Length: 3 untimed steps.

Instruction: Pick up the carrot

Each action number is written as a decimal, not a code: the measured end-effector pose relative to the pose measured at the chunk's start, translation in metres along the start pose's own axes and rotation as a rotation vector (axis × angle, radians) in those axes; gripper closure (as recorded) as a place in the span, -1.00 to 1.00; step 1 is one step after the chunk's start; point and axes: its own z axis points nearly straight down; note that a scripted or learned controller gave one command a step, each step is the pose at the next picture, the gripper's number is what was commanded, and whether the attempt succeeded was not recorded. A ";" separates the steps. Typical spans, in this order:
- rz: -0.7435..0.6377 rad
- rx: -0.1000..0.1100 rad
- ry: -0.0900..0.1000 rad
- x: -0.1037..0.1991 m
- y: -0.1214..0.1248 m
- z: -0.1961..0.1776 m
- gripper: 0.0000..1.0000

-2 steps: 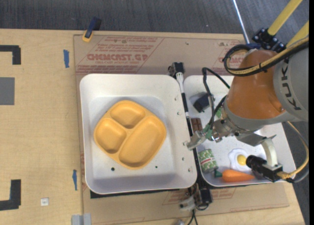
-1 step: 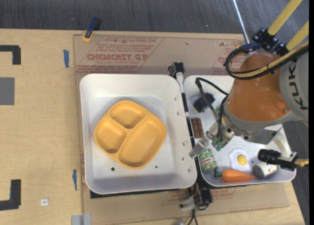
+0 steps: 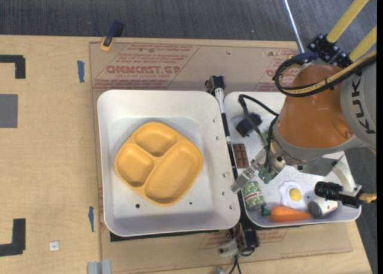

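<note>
1. We see the orange tapered carrot (image 3: 289,213) lying at the near edge of the right shallow white bin (image 3: 344,219).
2. The grey two-finger gripper (image 3: 261,168) hangs over that bin, left of a fried-egg toy (image 3: 294,194); whether it is closed we cannot tell.
3. The yellow three-compartment plastic plate (image 3: 158,162) sits in the left white bin (image 3: 114,111).

Two white bins are seen side by side: a left bin (image 3: 114,147) and a right bin (image 3: 344,216). One yellow plate (image 3: 158,162) with three parts is counted in the left bin. One carrot (image 3: 290,213), one fried egg (image 3: 294,194) and one green can (image 3: 252,194) are counted by the right bin's near edge.
</note>
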 end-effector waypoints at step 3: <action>-0.146 0.000 0.000 0.048 0.095 0.044 -1.00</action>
